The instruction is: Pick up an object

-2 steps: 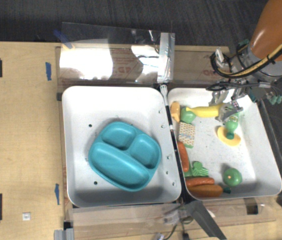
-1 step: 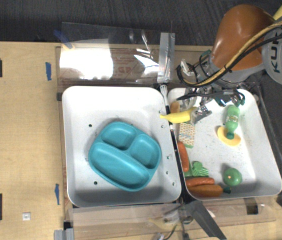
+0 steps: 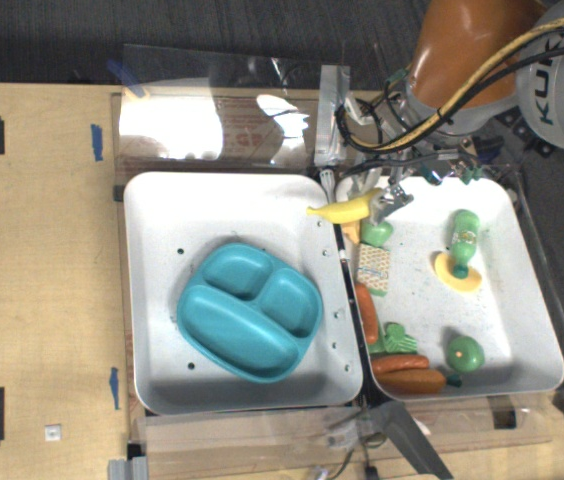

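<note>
Two shallow white bins sit side by side on a tan bench (image 3: 32, 298), with a clear plastic sheet (image 3: 217, 118) behind the left bin (image 3: 152, 218). The arm (image 3: 482, 58), grey with an orange band, reaches in from the right and hangs over the upper-left corner of the right bin (image 3: 522, 298).

Gripper (image 3: 377, 200): positioned at the divider between the bins, behind cables and wrist hardware. Its opening cannot be told. A yellow banana (image 3: 344, 209) lies just at its tip, straddling the divider; whether the banana is gripped or merely touched cannot be told.

Surrounding items in the right bin:
- A green piece (image 3: 376, 233) just below the gripper.
- A patterned packet (image 3: 373, 266) beneath that, along the left wall.
- An orange carrot (image 3: 367, 313), a green leafy item (image 3: 397, 339) and a red sausage-shaped item (image 3: 402, 364) toward the near-left corner.
- A green bottle (image 3: 464, 236) over a yellow ring (image 3: 461, 273), mid-bin.
- A green round item (image 3: 464, 353) near the front.

The left bin holds a teal divided plate (image 3: 250, 310), well apart from the gripper.

The banana is short, curved and bright yellow.
</note>
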### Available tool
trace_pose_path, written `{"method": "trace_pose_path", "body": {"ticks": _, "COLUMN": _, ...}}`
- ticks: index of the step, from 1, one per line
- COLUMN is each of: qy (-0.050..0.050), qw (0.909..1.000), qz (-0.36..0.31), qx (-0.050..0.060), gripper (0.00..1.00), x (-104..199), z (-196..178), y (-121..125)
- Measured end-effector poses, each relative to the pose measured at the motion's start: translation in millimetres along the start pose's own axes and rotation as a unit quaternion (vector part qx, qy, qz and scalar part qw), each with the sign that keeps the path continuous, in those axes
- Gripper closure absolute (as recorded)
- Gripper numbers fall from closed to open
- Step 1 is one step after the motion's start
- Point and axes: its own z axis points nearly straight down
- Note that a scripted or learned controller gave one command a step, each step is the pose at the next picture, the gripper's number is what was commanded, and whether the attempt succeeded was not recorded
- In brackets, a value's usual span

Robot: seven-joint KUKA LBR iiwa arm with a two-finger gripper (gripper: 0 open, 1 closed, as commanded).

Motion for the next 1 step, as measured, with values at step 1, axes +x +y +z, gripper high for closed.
{"method": "trace_pose_path", "body": {"ticks": 1, "qy": -0.002, "qw": 0.9999, "qz": -0.01, "qx": 0.001, "gripper": 1.0, "x": -15.1, "z": -57.9, "y": 11.7}}
